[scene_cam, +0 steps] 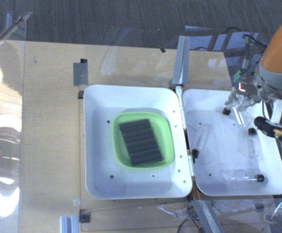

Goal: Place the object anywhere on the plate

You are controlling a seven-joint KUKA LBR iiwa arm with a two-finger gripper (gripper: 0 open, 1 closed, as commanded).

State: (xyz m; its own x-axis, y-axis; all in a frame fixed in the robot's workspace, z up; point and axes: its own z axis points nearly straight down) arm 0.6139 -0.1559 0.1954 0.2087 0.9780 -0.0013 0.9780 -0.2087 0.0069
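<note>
- Dark ridged block is lying flat on green plate in left bin, tilted a bit; task looks done w/ it resting there.
- End effector is hovering over right bin, near its top-right corner, prob. parked clear of plate.
- Can't tell its opening; nothing seen b/w its tips.
</note>
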